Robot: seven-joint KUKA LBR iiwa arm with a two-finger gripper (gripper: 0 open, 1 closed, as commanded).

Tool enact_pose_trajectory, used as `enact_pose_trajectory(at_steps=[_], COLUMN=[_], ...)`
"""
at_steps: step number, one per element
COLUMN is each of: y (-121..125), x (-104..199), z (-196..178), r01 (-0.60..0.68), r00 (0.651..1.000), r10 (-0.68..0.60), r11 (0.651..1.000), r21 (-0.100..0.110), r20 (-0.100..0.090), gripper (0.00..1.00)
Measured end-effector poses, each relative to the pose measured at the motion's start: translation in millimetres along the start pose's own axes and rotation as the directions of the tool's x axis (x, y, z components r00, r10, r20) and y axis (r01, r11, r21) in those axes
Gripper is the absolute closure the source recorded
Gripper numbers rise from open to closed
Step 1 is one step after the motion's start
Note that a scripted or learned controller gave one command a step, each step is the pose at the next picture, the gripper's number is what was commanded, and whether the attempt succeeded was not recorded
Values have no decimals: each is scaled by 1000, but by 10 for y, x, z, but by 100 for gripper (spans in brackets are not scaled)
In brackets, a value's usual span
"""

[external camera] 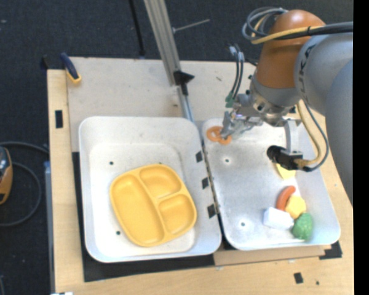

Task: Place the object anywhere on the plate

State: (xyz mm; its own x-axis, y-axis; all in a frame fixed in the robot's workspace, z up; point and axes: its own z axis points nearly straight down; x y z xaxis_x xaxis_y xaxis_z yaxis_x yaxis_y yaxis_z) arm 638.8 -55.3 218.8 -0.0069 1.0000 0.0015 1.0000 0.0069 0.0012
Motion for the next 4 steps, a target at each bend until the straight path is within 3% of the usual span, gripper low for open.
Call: enact_pose_trajectory(at_steps=[3, 4], y=[116, -52], x=[1763, 2310], z=[-76, -126], r01=[1, 1], r00=[1000, 1000], r10=[-1, -1], r11=[1000, 1000], r21=[0, 1], r20=[0, 0], gripper=[100, 100])
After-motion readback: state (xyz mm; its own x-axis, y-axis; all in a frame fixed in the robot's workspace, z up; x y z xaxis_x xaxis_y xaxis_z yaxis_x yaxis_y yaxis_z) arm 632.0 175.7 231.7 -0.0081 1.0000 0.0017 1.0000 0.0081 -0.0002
